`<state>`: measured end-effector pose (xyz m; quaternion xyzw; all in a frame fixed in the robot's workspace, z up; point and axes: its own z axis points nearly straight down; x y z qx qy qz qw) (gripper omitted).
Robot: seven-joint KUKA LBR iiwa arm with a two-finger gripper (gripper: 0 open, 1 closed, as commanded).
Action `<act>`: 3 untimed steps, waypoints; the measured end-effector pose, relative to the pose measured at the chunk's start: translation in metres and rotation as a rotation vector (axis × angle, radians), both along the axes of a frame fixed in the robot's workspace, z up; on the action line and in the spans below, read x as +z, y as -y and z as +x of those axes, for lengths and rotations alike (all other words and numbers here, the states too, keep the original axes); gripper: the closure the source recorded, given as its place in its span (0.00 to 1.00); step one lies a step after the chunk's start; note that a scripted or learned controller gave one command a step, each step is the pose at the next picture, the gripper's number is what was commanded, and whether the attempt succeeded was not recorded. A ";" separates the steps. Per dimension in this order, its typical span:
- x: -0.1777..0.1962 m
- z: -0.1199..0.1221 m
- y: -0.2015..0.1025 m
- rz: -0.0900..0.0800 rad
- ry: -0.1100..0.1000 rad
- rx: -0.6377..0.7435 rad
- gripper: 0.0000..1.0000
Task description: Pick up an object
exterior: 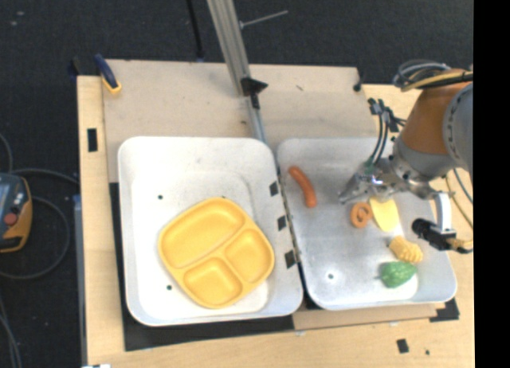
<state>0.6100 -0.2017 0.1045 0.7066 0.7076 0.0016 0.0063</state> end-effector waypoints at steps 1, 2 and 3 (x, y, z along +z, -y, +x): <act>0.012 0.000 0.001 -0.001 0.001 0.000 1.00; 0.064 0.002 0.012 0.003 -0.005 -0.002 1.00; 0.108 0.004 0.013 0.004 -0.005 0.001 1.00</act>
